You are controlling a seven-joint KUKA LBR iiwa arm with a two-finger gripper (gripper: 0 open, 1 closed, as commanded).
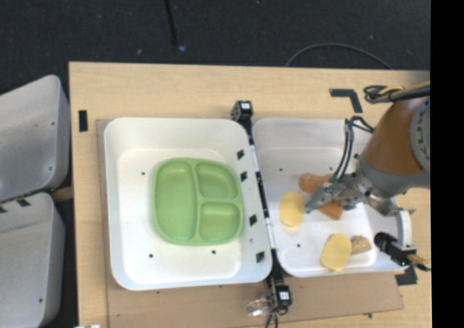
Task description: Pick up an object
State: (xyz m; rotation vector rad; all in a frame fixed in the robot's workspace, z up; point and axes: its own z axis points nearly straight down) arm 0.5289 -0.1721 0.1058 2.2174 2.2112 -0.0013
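Hand (324, 199) sat low in right bin (290, 138), over the orange pieces (313, 182). Could not tell whether it was released or clenched, nor whether it gripped anything. Yellow piece (291, 210) lay just beside it; another yellow piece (336, 252) near the front wall. Green divided plate (197, 201) rested in left bin (130, 145).

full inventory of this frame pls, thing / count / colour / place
bins: 2, white, side by side on the bench
bench: 1, light wood, under the bins
divided plate: 1, green, left bin
yellow pieces: 2, yellow, right bin, one centre-left, one near front edge
orange pieces: 2, orange, right bin, by the gripper
tan piece: 1, tan, touching the front yellow piece
cable: 1, black, on the dark floor
arm: 1, grey and orange, from the right
gripper: 1, dark, low over right bin
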